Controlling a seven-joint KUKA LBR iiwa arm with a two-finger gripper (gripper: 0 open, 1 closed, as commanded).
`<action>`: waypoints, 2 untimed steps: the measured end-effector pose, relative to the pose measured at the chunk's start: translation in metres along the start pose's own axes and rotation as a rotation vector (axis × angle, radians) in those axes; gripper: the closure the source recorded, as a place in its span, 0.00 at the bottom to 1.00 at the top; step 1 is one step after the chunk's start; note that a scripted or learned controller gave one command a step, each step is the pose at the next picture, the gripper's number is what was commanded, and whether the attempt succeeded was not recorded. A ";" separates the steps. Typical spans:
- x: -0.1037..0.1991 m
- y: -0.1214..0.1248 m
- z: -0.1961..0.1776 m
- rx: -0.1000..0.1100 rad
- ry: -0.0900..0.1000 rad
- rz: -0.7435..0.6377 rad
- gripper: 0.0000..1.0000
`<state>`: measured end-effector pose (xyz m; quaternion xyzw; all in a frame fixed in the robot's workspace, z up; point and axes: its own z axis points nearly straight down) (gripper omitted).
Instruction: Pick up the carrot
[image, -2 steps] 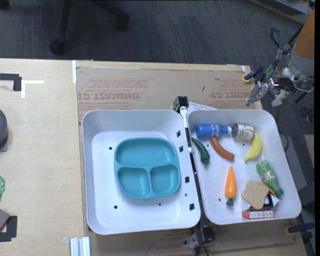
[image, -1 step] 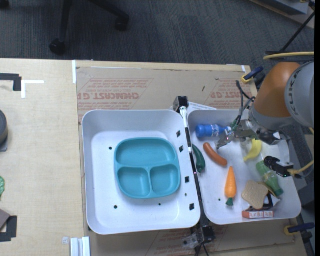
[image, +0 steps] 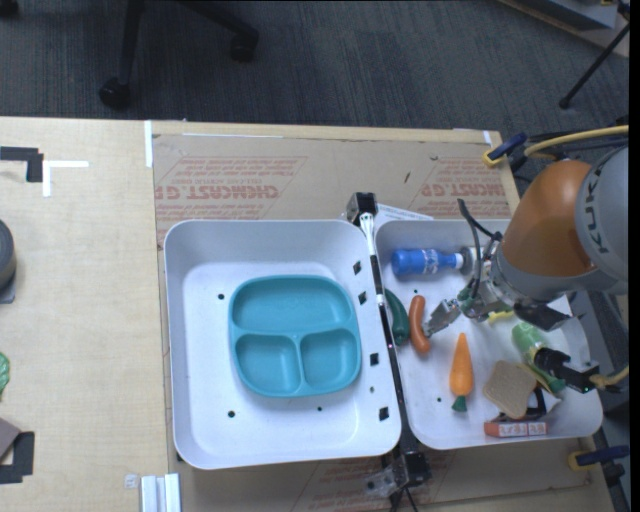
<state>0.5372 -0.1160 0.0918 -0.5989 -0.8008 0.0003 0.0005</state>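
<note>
Gripper (image: 447, 316) hangs low over the right bin (image: 430, 420), fingers pointing toward 8 o'clock; cannot tell how far apart they stand, and nothing shows between them. Carrot (image: 460, 368) lies just beside it at 5 o'clock, orange body upright in view, green stub at the bottom. Red sausage (image: 418, 324) sits at 9 o'clock, with a dark green vegetable (image: 397, 316) beyond. Blue bottle (image: 424, 262) lies at 11 o'clock. Tan slice (image: 509, 387) rests at 4 o'clock. Left bin (image: 190, 400) holds a teal divided plate (image: 293, 295).
</note>
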 end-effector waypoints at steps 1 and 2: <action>0.018 -0.055 0.000 -0.001 0.000 -0.039 0.00; 0.016 -0.054 -0.009 -0.005 -0.002 -0.032 1.00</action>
